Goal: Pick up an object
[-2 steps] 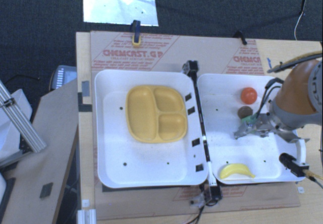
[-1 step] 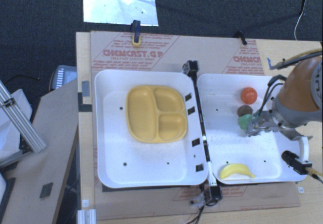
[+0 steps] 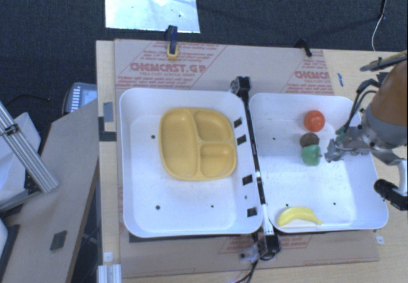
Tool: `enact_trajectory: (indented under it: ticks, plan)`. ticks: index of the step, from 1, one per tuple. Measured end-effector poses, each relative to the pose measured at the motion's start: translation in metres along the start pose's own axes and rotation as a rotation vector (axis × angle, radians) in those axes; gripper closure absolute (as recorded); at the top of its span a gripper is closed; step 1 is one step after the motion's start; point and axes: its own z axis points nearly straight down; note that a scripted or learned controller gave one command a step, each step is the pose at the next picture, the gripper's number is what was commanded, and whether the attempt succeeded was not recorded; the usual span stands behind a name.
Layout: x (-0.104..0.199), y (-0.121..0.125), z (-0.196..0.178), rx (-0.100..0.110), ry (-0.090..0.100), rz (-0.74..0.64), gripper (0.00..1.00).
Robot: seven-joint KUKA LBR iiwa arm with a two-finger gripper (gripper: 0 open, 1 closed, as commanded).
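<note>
End effector [image 3: 333, 152] low, arm [image 3: 387, 109] right

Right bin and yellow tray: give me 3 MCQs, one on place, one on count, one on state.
1. Where does the banana lie in the right bin?
A. near front edge
B. far corner
C. centre

2. How many compartments has the yellow tray?
A. two
B. three
C. five

3. How is the gripper placed relative to the green object?
A. directly over the tray
B. close beside it
C. above the banana

Answers:
1 A, it rests by the bin's near rim.
2 B, one large and two small sections show.
3 B, its tip is right next to the green object.
</note>
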Motion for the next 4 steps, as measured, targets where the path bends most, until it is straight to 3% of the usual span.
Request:
enact_trajectory:
  ticks: [1,2,4]
  plan:
    - [0.004,-0.006,-0.059,-0.001,0.0,-0.005,1.0]
    - [0.004,-0.005,-0.064,0.004,0.002,-0.004,1.0]
    - [0.098,-0.008,-0.051,0.006,0.004,-0.009,1.0]
